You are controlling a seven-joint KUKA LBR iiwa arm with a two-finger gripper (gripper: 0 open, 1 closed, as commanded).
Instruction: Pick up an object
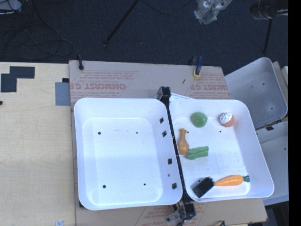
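The right bin (pixel 256 140) holds several small objects. A green ball (pixel 199 119) and a white-and-orange ball (pixel 226 119) lie near its far side. An orange gourd-shaped piece (pixel 183 142) rests by the divider, touching a green oblong piece (pixel 197 152). An orange carrot (pixel 229 181) with a green tip lies at the near side, next to a black block (pixel 203 187). My gripper (pixel 210 7) hangs high above the bench at the top of the view, well away from the bins, with nothing seen in it.
The left bin (pixel 89 126) sits beside the right one on a cardboard sheet (pixel 122 81). A blue-and-yellow clamp (pixel 198 68) holds the cardboard's far edge. A grey panel (pixel 263 88) stands off to the right.
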